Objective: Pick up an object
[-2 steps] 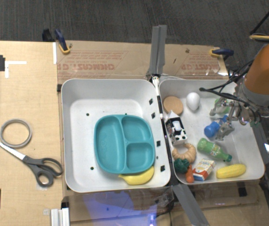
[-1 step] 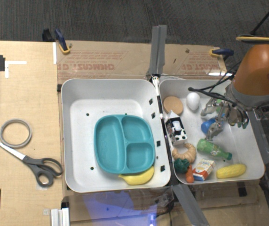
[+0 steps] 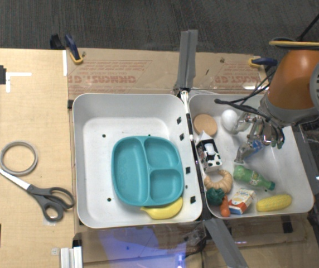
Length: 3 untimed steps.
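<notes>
A light wooden bench point(image 3: 25, 99) is seen from above, with dark carpet beyond its far edge and a sheet of printed cardboard point(image 3: 126, 71) laid under the two bins. On the bare wood at the left, a roll of tape point(image 3: 18, 157) is noted, and just below it a pair of grey-handled scissors point(image 3: 42, 195).

The left bin point(image 3: 92, 116) is occupied by a teal divided plate point(image 3: 147, 170); a yellow banana point(image 3: 164, 210) is tucked against the plate's near edge, partly under it.

The right bin point(image 3: 293, 172) is crowded. Along its left wall, from far to near, are recorded a tan round disc point(image 3: 205, 123), a small black-and-white box point(image 3: 208, 153), a beige ring-shaped toy point(image 3: 218, 180), and a dark green lump point(image 3: 216, 196) with an orange piece point(image 3: 225, 208) beside it. A white ball point(image 3: 228, 118) lies near the far wall. Toward the near wall, a green bottle point(image 3: 252, 177) lies on its side, with a small red-and-white carton point(image 3: 241, 200) and a yellow corn cob point(image 3: 274, 203) close by.

The arm is seen reaching in from the right, its orange band above the wrist. The gripper point(image 3: 250, 148) is lowered into the right bin, just above the green bottle and beside the white ball. Whether its grasp is closed or released cannot be told; nothing is visibly held.
</notes>
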Tool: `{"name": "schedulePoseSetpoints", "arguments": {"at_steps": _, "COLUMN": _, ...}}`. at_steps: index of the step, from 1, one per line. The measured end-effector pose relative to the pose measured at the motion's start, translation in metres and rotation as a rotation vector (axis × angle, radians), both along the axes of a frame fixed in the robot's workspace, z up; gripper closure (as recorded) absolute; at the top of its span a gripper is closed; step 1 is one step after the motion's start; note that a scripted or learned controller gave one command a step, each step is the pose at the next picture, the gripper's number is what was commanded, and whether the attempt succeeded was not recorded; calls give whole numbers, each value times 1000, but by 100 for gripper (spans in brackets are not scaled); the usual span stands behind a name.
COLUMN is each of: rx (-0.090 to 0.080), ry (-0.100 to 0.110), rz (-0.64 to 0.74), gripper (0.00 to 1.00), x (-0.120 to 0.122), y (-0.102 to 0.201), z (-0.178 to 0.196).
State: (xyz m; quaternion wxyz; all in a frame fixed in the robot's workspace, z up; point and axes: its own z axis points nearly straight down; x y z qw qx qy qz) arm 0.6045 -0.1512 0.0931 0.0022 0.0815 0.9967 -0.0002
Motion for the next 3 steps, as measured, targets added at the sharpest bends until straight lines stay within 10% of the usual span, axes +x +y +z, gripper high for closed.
{"name": "schedulePoseSetpoints", "arguments": {"at_steps": 1, "rx": 1, "ry": 2, "rz": -60, "gripper": 0, "x": -24, "y": -6, "z": 0}}
{"name": "schedulePoseSetpoints", "arguments": {"at_steps": 2, "rx": 1, "ry": 10, "rz": -130, "gripper": 0, "x": 5, "y": 14, "z": -3}}
{"name": "schedulePoseSetpoints", "arguments": {"at_steps": 3, "rx": -1, "ry": 0, "rz": -126, "gripper": 100, "x": 8, "y": 15, "z": 9}}
